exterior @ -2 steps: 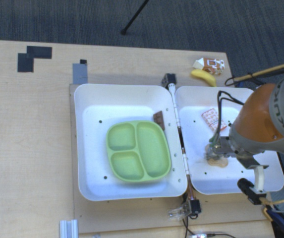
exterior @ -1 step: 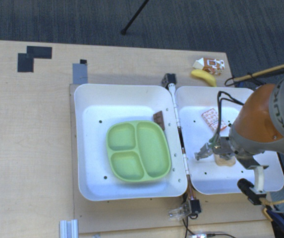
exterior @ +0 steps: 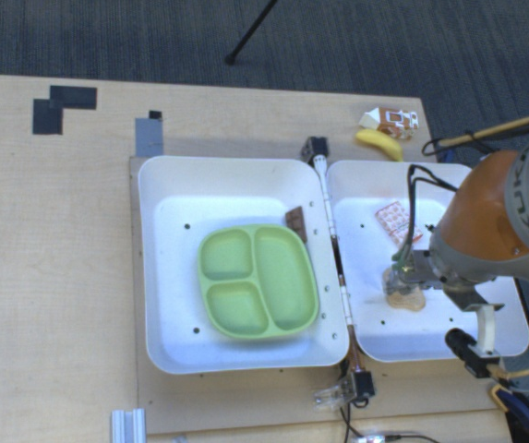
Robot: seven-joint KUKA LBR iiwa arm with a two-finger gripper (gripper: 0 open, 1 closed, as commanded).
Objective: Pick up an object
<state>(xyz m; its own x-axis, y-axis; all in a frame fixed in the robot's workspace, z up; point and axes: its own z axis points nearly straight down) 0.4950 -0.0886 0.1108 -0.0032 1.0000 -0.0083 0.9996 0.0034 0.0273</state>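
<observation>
One small tan object [exterior: 406, 299] is seen on the floor of the right bin [exterior: 367, 335], directly beneath the hand [exterior: 402, 280], which is lowered onto it from above. It appears pale, flattish and rounded, slightly elongated left to right. Whether the hand is clenched or released cannot be told.

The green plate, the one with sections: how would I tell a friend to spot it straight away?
Look at the left bin of the two white bins side by side. Lying flat in it, toward its right wall, is the green plate, a rounded tray split into three compartments. Its neighbour there is a little brown object at its top edge, so the plate's pale green colour and size settle it.
</observation>
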